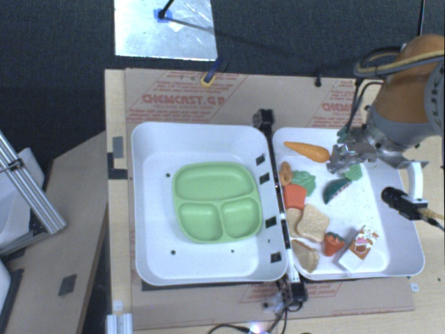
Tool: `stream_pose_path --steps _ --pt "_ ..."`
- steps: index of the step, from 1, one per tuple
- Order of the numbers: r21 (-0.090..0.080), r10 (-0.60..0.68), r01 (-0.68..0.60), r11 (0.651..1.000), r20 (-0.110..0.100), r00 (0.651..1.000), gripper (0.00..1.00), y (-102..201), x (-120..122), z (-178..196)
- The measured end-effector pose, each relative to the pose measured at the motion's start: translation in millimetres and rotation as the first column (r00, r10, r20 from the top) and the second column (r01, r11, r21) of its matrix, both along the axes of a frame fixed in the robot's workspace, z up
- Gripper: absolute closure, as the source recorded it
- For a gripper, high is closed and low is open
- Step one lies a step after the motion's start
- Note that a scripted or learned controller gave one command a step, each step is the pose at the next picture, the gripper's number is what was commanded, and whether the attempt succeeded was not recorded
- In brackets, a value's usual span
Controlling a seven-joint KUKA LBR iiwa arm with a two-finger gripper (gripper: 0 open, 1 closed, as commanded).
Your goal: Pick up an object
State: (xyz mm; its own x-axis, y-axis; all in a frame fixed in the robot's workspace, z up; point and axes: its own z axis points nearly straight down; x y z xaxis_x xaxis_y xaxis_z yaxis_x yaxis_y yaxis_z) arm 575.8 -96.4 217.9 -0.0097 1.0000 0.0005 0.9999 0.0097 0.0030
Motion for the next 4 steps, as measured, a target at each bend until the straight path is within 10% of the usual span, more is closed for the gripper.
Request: stream_pose_path --steps 2,4 --pt "0.001 0.0 0.0 1.0 0.002 1.0 1.0 91.2 48.9 12.6" --pt "-0.001 -0.004 0.004 1.0 0.0 1.0 1.0 117.6 61.8 -2.2"
